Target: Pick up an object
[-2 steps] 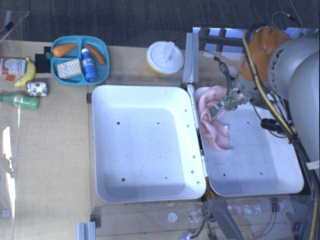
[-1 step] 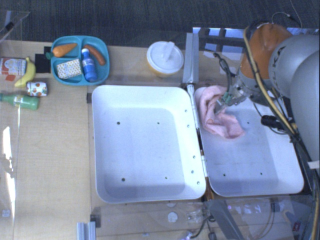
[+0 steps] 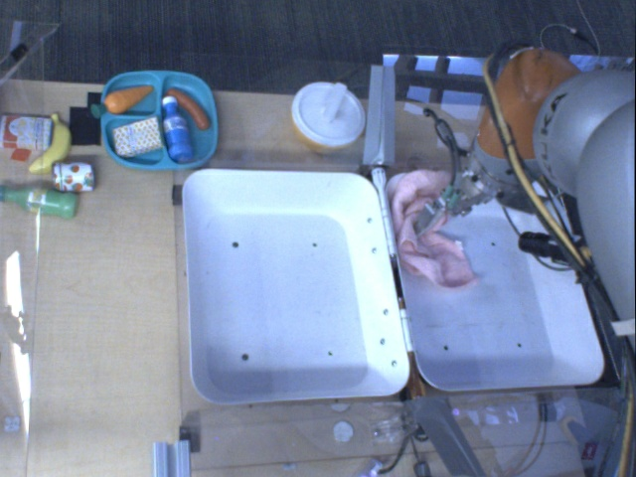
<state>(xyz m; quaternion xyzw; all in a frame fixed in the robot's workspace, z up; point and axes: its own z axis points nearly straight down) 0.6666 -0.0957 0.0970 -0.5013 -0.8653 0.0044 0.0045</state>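
Grey arm (image 3: 596,137) over right bin (image 3: 517,356), claw (image 3: 437,212) grip unclear, touching pink cloth (image 3: 437,251).

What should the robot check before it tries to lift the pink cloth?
1. Pink cloth lies inside the right bin: ok.
2. Gripper is right over the cloth: ok.
3. Cloth is caught between the fingers: cannot tell.
4. Cloth keeps away from the bin wall: not ok, it is bunched against the left wall.
5. Nothing else lies on the cloth: ok.
6. Left bin has room for a drop: ok.
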